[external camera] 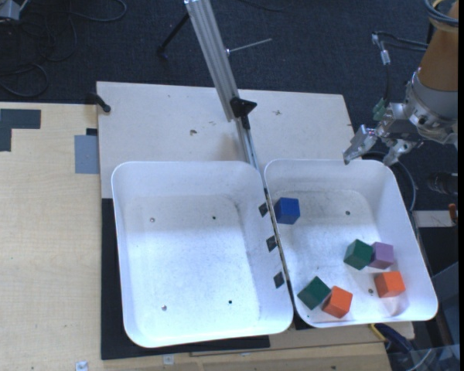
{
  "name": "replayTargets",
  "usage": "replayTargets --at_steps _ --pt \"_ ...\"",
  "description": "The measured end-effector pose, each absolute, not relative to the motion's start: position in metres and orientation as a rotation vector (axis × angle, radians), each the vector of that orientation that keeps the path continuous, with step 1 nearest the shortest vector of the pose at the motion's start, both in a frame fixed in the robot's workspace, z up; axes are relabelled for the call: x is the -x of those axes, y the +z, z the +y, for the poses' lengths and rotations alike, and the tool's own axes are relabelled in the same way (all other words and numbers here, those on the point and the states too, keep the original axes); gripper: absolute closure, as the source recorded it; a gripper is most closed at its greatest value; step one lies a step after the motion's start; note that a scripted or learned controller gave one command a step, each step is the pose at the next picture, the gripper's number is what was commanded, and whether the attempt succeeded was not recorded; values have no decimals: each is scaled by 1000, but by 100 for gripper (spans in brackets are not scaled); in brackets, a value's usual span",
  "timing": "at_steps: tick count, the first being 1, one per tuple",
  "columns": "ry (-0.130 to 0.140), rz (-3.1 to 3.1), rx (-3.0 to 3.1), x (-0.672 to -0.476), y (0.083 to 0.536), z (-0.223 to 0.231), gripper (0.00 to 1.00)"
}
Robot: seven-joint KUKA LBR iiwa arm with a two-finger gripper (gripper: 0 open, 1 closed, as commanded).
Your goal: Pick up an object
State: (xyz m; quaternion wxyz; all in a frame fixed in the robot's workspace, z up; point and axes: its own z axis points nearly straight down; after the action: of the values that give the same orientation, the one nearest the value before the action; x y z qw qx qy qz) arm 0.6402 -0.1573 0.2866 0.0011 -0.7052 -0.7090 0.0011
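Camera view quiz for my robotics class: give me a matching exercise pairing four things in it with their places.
Things:
1. blue cube
2. purple cube
3. gripper
4. left bin

Places:
A. touching a dark green cube
B. above the right bin's far rim
C. beside the divider, apart from the other cubes
D. left of the divider

Pairs: 1-C, 2-A, 3-B, 4-D
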Motion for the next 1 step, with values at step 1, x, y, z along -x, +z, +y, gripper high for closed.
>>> replayTargets --at_steps 1 --pt "8 -2218 2211 -642 178 -105 0"
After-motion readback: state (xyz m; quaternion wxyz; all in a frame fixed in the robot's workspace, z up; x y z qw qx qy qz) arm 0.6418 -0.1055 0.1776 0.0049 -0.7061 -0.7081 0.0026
